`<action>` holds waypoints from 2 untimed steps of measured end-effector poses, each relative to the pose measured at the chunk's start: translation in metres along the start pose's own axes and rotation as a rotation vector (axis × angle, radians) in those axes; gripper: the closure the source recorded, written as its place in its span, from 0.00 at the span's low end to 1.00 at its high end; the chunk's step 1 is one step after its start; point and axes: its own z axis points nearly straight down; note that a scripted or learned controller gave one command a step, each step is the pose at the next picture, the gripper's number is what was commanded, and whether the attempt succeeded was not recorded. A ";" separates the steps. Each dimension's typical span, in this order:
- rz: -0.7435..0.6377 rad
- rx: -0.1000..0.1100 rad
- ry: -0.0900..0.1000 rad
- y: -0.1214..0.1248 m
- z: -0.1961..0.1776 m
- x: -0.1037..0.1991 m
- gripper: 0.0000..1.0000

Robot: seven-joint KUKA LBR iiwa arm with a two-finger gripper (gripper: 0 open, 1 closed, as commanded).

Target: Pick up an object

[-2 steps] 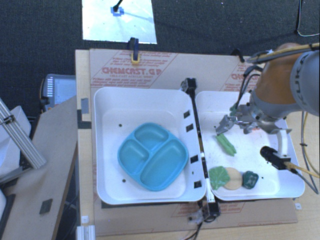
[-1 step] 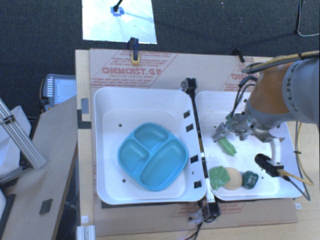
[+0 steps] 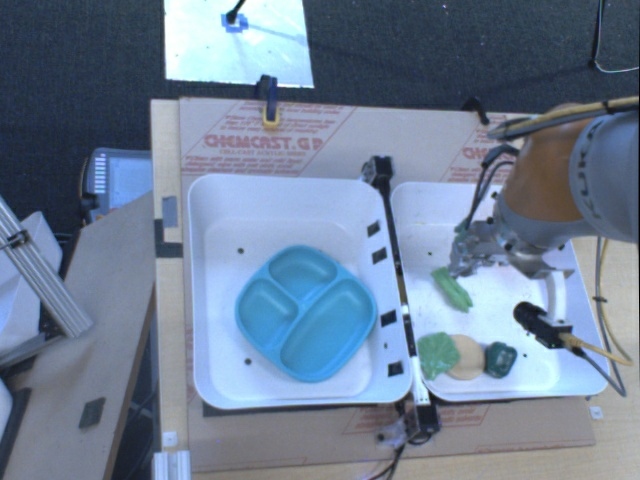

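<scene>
Gripper [image 3: 466, 260] of mine is hovering in the right bin [image 3: 425, 203], just above a light green object [image 3: 452, 289]; its grip state I cannot tell. Blue divided plate [image 3: 305, 312] is lying in the left bin [image 3: 225, 198].

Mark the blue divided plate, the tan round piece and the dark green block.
blue divided plate [image 3: 305, 311]: camera view, central ridge between its compartments.
tan round piece [image 3: 466, 357]: camera view, middle of its top.
dark green block [image 3: 500, 359]: camera view, its top face.
</scene>
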 end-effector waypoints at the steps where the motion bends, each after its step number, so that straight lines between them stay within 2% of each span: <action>1: -0.003 -0.006 0.000 0.001 -0.061 0.008 1.00; 2: -0.002 -0.006 -0.001 0.006 -0.114 -0.002 1.00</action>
